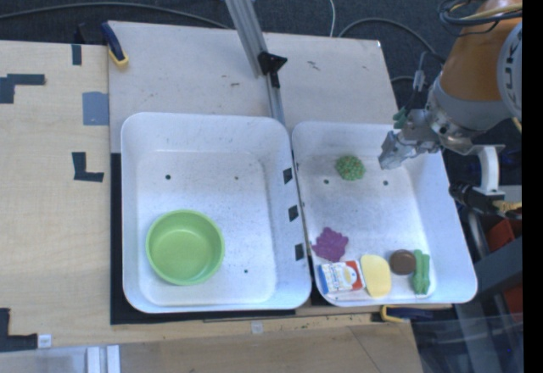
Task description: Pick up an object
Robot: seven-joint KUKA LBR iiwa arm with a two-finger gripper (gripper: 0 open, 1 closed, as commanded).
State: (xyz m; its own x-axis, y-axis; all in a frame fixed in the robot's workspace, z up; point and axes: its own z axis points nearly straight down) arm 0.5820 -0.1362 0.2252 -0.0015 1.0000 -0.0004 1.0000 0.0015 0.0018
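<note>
Nothing lifted yet: gripper (392, 154) hovers just right of the green clump (349, 167) in the right bin (441, 219), jaws' state indiscernible; grasp remains.

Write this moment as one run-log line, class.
arm: over right bin | gripper: beside green pom-pom, nothing seen held | left bin: green bowl | status: no pick yet

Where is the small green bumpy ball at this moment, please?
The green bumpy ball lies in the upper part of the right bin, apart from the other items along its near edge, just left of the end effector.
</note>
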